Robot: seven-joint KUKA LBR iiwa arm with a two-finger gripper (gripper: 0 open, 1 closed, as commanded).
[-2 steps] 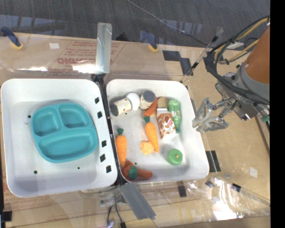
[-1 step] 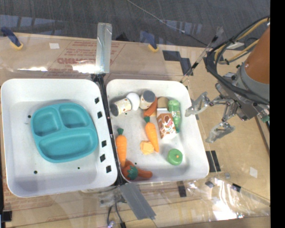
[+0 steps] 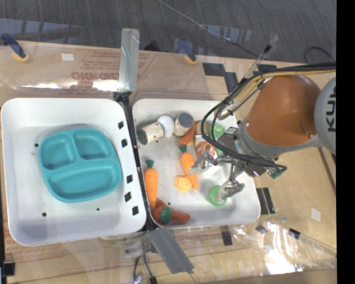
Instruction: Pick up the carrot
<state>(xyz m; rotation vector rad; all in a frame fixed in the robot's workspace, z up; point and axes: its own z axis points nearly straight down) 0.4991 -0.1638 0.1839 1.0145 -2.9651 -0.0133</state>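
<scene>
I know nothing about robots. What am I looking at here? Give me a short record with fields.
left bin: holds a teal divided plate
right bin: holds toy foods
carrot: lies by the right bin's left wall, green top pointing up the view
other items: a smaller orange carrot piece, a yellow-orange piece, a green round piece, two small cans
arm: reaches over the right bin's right side
gripper: over the toys, apart from the carrot

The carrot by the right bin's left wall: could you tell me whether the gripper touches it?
Apart: camera view shows bare bin floor between carrot and gripper.
</scene>
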